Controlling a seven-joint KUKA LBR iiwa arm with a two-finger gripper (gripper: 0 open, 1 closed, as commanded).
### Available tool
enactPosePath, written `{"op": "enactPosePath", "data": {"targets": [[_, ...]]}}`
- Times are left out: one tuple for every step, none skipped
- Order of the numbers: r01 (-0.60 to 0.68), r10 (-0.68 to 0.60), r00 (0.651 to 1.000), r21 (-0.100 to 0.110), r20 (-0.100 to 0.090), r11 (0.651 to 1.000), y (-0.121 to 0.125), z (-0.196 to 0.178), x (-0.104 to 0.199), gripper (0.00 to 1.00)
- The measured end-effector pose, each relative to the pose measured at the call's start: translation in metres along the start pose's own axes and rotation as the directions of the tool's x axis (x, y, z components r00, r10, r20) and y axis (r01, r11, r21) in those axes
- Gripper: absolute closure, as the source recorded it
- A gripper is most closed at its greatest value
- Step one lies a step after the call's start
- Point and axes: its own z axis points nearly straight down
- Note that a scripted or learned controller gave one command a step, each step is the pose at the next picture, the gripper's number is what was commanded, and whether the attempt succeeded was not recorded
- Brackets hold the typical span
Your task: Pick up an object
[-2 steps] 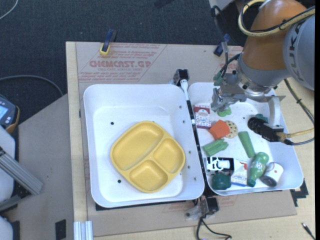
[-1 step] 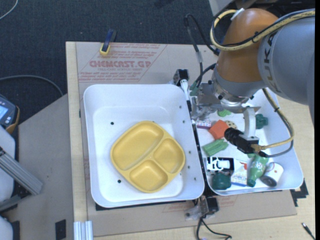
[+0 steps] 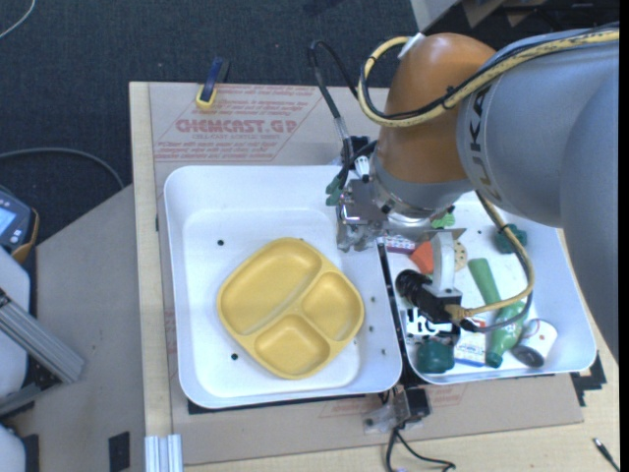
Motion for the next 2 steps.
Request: {"op": "enactPosePath", "data": {"targets": [[-0.005, 0.005, 1.0, -0.005, 0.001, 1.0, 0.001, -0.004, -0.008, 1.0], [-0.003, 0.003, 1.0, -0.003, 0.0, 1.0, -0.01, -0.013, 0.0, 1.0]]}}
